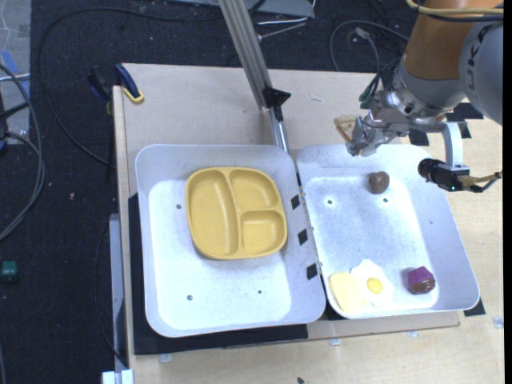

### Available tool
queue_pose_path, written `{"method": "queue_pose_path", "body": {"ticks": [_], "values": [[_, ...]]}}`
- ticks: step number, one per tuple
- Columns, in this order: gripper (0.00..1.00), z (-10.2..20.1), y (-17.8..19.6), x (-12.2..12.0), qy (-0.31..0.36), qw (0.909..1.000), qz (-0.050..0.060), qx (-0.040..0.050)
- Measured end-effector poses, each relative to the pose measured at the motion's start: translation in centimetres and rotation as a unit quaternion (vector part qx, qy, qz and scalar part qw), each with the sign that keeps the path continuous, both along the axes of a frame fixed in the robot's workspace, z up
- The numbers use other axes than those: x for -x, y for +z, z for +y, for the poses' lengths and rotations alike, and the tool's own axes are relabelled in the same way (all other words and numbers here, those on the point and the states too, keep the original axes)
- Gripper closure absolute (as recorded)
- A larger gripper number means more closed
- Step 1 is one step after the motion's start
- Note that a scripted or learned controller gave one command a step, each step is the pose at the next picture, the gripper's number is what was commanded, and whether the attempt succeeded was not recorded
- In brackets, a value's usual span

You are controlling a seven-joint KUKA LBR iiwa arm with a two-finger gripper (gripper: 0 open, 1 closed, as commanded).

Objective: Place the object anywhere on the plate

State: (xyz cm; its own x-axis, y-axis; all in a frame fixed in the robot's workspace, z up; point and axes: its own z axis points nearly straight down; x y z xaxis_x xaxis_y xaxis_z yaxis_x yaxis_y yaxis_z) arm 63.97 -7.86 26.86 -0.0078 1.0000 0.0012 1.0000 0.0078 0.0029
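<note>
Overhead, the two-finger metal pincer (362,143) is seen at the far rim of the right-hand shallow white bin (448,218), hung below the grey arm with its orange band (448,22). Whether the pincer is apart or together cannot be told; the tip is too small and cluttered to read. Nothing is seen held in it.

Relative to the pincer:
- small brown rounded object (378,182): just below and slightly right in the view, near but apart, lying on the bin floor.
- purple rounded object (420,279): well below and to the right, by the bin's near rim.
- pale yellow flat piece (346,290) and white fried-egg toy with yellow yolk (371,281): well below, touching or nearly touching one another.
- yellow three-compartment plastic plate (237,212): well to the left and somewhat below, in the left-hand white bin (160,294), across the joint between the two bins.

Judgement: the step in hand is taken to be the approach to a pick; which object is meant is not stated, though the brown one is nearest. No placing has been done yet.

For the step to be done well:
- the pincer should be centred over the brown object before descent, not dropped from the rim.
- a rounded piece is likely to roll; it should be closed on across its middle, low to the floor.
- the hold should be checked by sight before the carry.
- the raised bin edges should be cleared on the way left.
- any compartment of the plate will serve; release should be made low.
</note>
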Motion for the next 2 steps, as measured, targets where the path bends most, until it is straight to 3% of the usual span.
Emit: {"method": "queue_pose_path", "body": {"ticks": [2], "values": [[1.0, 8.8, -1.3, -0.8, 0.0, 1.0, 0.002, 0.0002]]}}
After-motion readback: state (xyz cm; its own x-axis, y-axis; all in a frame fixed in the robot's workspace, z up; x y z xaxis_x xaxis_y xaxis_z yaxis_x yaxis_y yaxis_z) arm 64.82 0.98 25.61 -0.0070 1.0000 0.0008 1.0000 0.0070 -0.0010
